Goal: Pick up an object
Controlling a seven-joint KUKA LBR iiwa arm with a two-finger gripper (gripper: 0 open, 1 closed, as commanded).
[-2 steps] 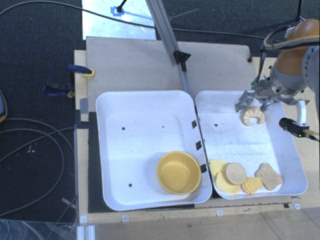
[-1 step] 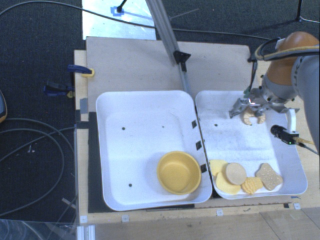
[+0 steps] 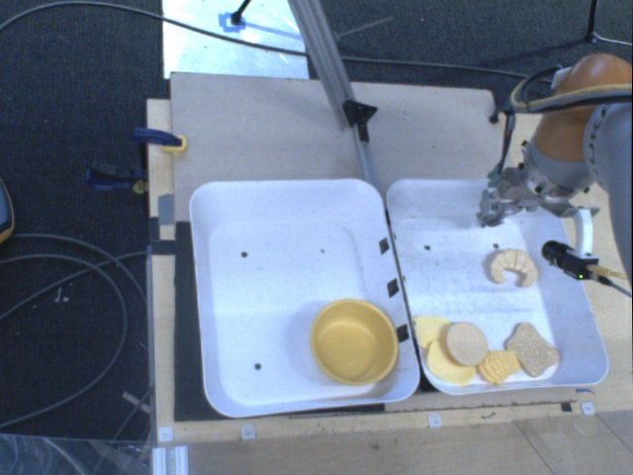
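My gripper (image 3: 492,212) hangs over the far right part of the right bin (image 3: 435,216), with nothing visible between its fingers. A croissant (image 3: 512,265) lies just in front of it, a little to the right and apart from it. Along the right bin's front edge sit a round tan cracker (image 3: 466,343) on pale yellow slices (image 3: 443,364), a waffle-patterned piece (image 3: 498,366) and a toast-shaped piece (image 3: 532,348). A yellow bowl (image 3: 354,340) stands upright in the left bin's front right corner.
The left bin (image 3: 267,265) adjoins the right one along black clips (image 3: 393,287). A metal pole (image 3: 326,52) slants across the bench behind the bins. A blue and yellow clamp (image 3: 158,142) grips the bench's left edge. Cables lie on the dark floor at left.
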